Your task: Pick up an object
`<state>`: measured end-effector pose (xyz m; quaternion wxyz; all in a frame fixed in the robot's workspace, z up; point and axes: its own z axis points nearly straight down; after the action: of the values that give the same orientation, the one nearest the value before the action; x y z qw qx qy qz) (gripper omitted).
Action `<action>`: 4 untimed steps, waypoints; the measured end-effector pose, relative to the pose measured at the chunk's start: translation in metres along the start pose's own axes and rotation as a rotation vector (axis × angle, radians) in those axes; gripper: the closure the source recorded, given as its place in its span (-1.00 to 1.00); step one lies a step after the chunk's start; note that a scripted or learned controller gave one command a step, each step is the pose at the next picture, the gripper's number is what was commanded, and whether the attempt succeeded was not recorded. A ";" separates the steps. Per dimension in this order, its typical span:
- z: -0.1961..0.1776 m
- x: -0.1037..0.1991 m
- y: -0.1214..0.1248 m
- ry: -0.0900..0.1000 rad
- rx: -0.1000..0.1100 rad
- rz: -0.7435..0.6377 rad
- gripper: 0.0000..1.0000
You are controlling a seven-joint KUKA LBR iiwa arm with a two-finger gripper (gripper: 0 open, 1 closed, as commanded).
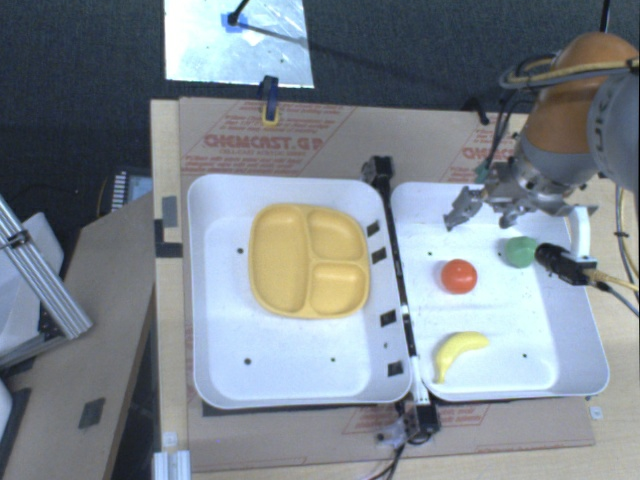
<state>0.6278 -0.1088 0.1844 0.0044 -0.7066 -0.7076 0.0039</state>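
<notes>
I am looking down on the desk (170,128) and watching the end effector (470,210), which is hanging over the far part of the right bin (575,368), reaching in from the right side of the view. Its grey fingers (461,212) are pointing toward the left and slightly down, but at this angle and blur I cannot tell whether they are spread or pressed together. I am seeing nothing between them, and they do not look to be touching any of the objects.

The candidates for picking are all lying in that same right bin. A green ball (519,252) is sitting just beside the wrist, to the right of and nearer the camera than the fingertips, close to a black fitting (558,262) with a cable trailing off to the right. A red ball (459,276) is resting nearer the camera than the end effector, almost directly below the fingertips in the view, and apart from them. A yellow banana (456,351) is lying further toward the near edge of the bin, well apart from the end effector.

The left bin (215,368) is carrying a yellow divided plate (307,260), sitting roughly in its middle, well away from the arm. The arm's orange band (570,118) is showing above the wrist at the upper right.
</notes>
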 end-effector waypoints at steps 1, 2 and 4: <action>-0.009 0.000 0.002 -0.001 -0.013 -0.002 -1.00; 0.048 0.009 0.000 -0.001 -0.012 -0.004 -1.00; 0.086 0.009 0.002 -0.001 -0.016 -0.001 1.00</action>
<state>0.6292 -0.1001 0.0980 -0.0016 -0.7063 -0.7079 -0.0011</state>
